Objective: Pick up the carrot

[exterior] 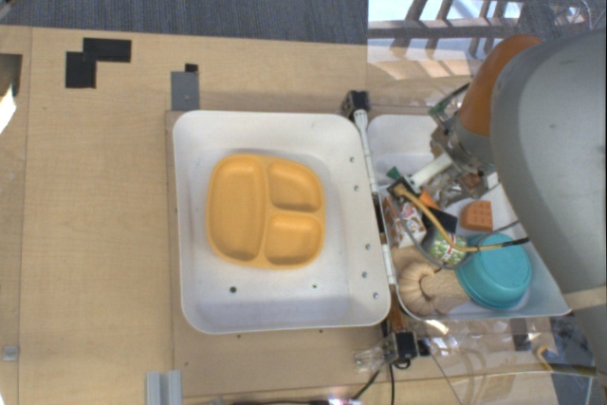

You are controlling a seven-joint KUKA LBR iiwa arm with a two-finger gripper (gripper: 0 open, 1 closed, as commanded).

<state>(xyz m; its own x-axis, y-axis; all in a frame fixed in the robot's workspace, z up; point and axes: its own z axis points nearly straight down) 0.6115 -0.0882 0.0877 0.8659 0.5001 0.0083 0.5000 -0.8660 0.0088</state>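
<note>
The arm reaches in from the right over the right bin (384,136). Its gripper (457,168) hangs low over the upper middle of that bin, mostly hidden under the wrist. Just left of and below it, a small orange piece (429,200) shows in the pile of objects; it may be the carrot, but most of it is covered. A white and green item (415,174) lies right beside the gripper on its left.
The right bin also holds a teal bowl (495,274), an orange waffle-like square (479,216), a tan round object (422,287) and a dark-handled tool (432,218). A yellow divided plate (266,210) sits in the left bin (204,299).
</note>
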